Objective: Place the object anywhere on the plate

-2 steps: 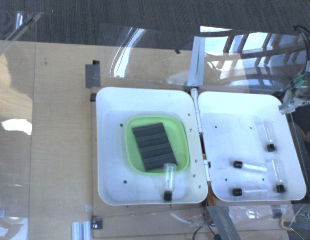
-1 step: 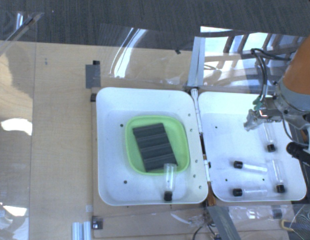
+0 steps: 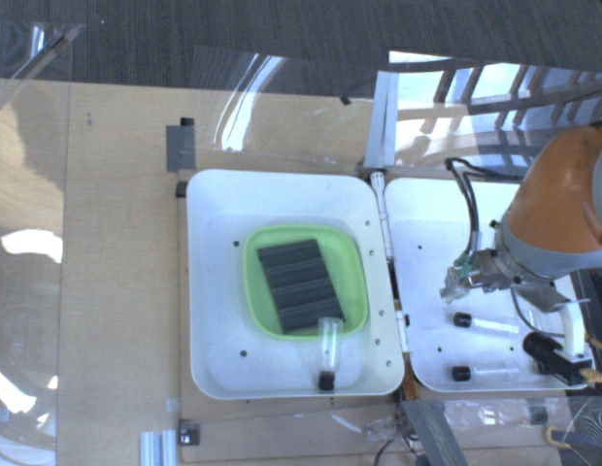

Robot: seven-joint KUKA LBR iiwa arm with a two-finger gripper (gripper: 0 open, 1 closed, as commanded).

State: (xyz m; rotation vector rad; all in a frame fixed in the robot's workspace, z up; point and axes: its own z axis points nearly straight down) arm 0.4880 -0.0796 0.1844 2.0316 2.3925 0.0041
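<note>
Gripper [image 3: 454,284], jaw state unreadable, hovered over right bin [image 3: 427,362], green plate [image 3: 353,260] lying leftward, tubes [image 3: 484,326] apparently just below.

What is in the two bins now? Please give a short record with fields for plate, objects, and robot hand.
plate: green square plastic plate in the left white bin
on plate: dark grey ribbed rectangular block
at plate edge: clear plastic tube with black cap, one end on the plate's near rim, cap on the bin floor
right white bin: two more clear tubes with black caps
hand: over the right bin; open or shut cannot be told
</note>
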